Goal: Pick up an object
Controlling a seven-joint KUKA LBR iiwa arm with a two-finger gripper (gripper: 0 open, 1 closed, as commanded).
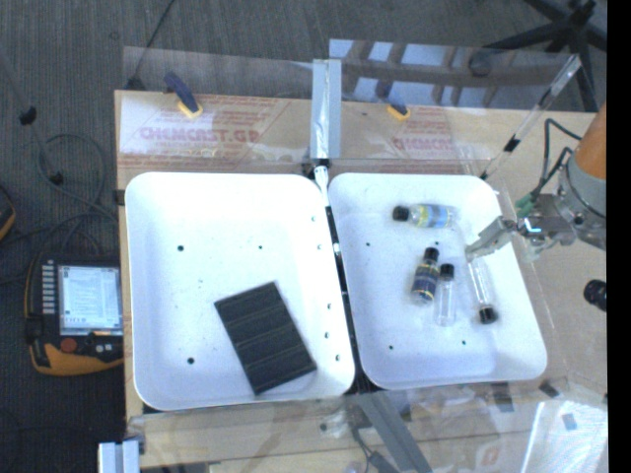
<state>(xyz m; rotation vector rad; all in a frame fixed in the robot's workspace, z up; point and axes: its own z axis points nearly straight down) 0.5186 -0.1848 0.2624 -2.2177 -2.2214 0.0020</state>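
My end effector (490,237) hangs at the right rim of the right bin (513,363), reaching in from the side at a slant. One pale finger shows pointing down and left toward the bin floor; whether the grip is open or closed I cannot tell, and I see nothing caught in it. My wrist and a bit of the orange band (595,151) sit further right, over the tabletop (246,131) edge.

Nearest to my tip are the small bottles in the right bin. A clear vial (482,292) with a dark cap lies just below my tip, running up and down. Beside it to the left lies another clear vial (446,296), and touching or nearly touching that, a dark bottle (426,273). Further up, near the back of the bin, a clear bottle with a yellowish middle (426,215) lies on its side, apart from the cluster.

The left bin (148,264) holds a dark ribbed slab (264,337) lying flat near its front, well apart from me.

As I judge it, the pick is not yet done: every object rests on a bin floor and none is lifted. What remains is to come down on one item, most likely the nearest vial, close on it and raise it. Those round vials may roll away.
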